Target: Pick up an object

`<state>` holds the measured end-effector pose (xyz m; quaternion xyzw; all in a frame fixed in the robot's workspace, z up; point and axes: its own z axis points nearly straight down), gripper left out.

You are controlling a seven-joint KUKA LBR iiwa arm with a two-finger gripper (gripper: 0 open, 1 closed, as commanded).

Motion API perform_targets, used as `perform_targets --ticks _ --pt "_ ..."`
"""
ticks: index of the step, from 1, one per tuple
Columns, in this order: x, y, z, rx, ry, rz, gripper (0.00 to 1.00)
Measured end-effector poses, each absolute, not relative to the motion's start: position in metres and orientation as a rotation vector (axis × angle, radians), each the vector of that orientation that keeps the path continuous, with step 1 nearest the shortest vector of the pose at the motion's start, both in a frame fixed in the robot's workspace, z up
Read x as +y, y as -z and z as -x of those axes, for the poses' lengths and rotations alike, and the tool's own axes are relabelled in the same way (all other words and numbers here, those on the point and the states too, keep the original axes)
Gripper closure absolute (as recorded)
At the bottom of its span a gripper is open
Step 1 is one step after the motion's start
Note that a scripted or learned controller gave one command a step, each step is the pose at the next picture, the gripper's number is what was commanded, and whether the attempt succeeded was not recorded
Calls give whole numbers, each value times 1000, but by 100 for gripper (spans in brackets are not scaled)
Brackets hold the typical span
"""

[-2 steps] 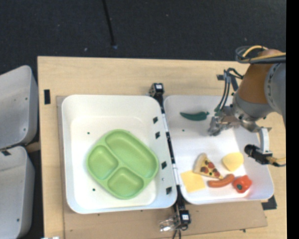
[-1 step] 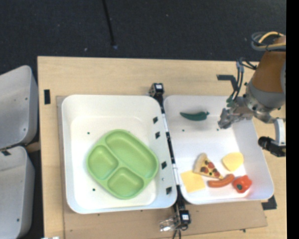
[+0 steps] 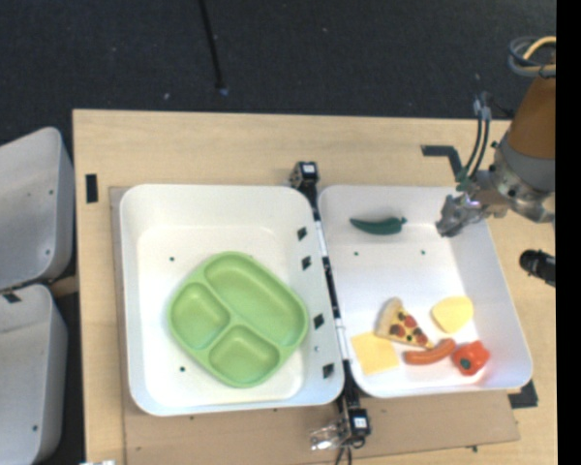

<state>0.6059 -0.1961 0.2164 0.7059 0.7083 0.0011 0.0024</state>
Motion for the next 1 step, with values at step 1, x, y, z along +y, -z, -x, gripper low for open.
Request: perform_targets --ticks 1 --pt "-141 -232 -605 2228 -3 -2213 100"
